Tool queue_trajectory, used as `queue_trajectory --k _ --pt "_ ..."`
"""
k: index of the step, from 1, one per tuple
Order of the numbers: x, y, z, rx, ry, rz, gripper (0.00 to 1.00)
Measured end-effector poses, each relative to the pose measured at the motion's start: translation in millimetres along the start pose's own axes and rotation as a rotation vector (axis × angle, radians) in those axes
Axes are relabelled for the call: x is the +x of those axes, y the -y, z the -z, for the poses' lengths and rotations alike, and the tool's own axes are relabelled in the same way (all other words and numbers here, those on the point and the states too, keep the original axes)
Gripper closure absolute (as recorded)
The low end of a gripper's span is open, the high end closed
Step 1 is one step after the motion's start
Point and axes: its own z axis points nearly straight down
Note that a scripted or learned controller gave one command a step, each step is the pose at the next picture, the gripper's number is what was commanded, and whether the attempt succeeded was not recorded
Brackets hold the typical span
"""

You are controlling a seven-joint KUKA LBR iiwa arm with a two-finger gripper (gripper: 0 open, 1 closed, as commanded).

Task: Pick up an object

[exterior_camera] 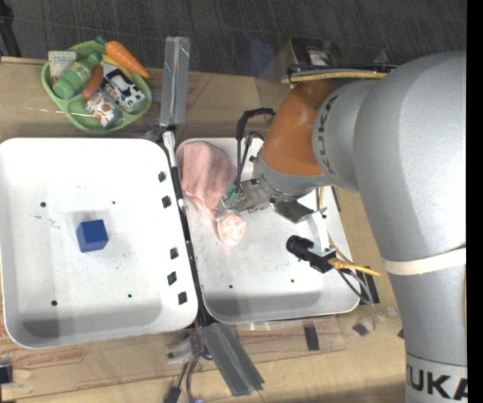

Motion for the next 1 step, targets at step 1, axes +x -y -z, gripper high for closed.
queue_trajectory --k 1 --pt "35.7 -30.5 90.2 -0.001 -0.001 -0.036 1.00"
